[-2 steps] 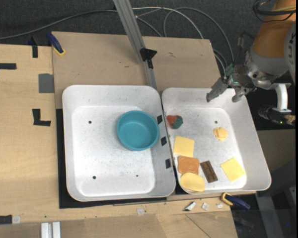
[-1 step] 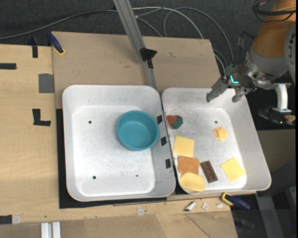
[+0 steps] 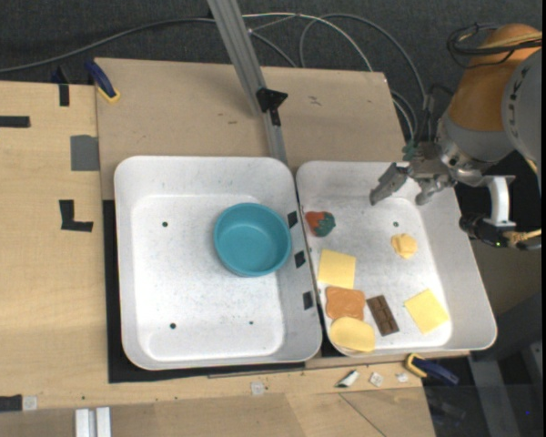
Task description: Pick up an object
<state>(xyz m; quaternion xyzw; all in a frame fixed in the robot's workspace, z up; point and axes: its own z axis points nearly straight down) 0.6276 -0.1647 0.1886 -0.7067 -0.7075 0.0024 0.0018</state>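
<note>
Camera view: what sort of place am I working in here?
Probably a robot lab test bench: two white bins on a taped wooden board, loose cables, and toy food pieces.

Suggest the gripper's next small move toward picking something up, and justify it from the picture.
Probably lower and shift slightly toward the small yellow piece. The gripper hangs open over the right bin, holding nothing, and that piece lies nearest below it, apart from the other items, so the fingers have room.
</note>
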